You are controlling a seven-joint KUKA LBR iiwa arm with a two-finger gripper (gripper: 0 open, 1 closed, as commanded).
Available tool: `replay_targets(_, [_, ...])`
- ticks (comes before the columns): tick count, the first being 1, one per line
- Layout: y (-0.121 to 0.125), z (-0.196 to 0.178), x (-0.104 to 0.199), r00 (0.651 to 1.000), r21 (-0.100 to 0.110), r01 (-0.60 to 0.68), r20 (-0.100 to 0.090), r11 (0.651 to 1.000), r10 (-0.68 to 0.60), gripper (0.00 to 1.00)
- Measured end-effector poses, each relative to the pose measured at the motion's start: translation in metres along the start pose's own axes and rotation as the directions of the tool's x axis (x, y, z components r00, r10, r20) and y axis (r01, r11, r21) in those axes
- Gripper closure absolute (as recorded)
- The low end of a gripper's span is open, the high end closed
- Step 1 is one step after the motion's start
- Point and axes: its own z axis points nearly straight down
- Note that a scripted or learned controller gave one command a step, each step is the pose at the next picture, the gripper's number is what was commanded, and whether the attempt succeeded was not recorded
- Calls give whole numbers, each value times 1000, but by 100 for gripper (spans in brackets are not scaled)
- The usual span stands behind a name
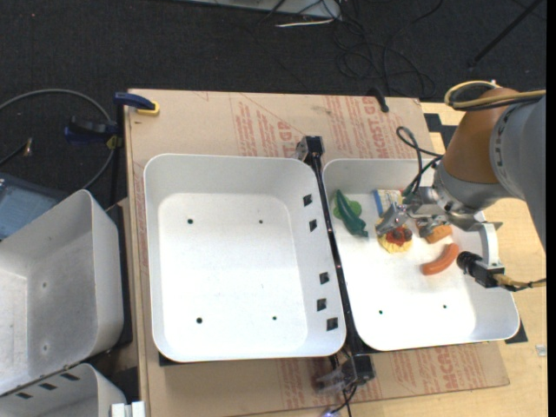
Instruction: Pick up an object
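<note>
The grey arm's gripper hovered over a small yellow-and-red toy in the right white bin, finger state unclear; descending and grasping seemed next.

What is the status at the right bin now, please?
Gripper low in right bin, over yellow-red object. Grasp unconfirmed. Orange sausage-shaped piece and green piece close alongside.

your arm: bulky rounded grey shell, broad orange band above the wrist, a yellowish cable looped along its top. your gripper: small, metallic grey, with black cables running to the wrist.
</note>
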Motion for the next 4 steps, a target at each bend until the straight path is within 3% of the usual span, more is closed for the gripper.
replay_targets(1, [-20, 0, 37, 1000, 4, -2, 0, 1000, 2, 0])
replay_targets(2, [-23, 0, -16, 1000, 2, -9, 3, 1000, 9, 0])
replay_targets(3, [13, 0, -18, 1000, -1, -1, 2, 1000, 1, 0])
replay_targets(4, [14, -13, -18, 1000, -5, 0, 4, 1000, 0, 100])
